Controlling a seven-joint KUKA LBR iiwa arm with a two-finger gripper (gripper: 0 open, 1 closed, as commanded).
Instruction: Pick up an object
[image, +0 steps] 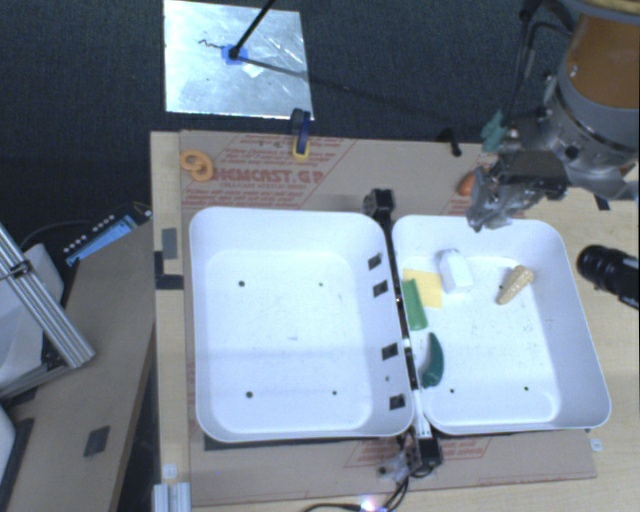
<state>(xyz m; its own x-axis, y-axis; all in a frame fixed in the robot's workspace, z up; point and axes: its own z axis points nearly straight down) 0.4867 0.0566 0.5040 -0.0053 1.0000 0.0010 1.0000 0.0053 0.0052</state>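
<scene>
Cardboard covers the desk (260, 165) under two shallow white bins; the left bin (290, 320) has lots of open floor. Right bin (520, 350) holds stuff bunched near the divider: yellow sponge (429, 289), green strip (413, 304), dark green curved piece (433, 362), white block (455, 270), tan cone (514, 284). Gripper (490, 215) hangs over the back rim; can't tell how wide it is.

Right bin (560, 400): open floor from 3 to 6 o'clock. Sponge (421, 292), white block (454, 270), corn piece (514, 284), green pod (432, 362) crowd 9 to 12. Left bin (215, 300) floor open.
</scene>
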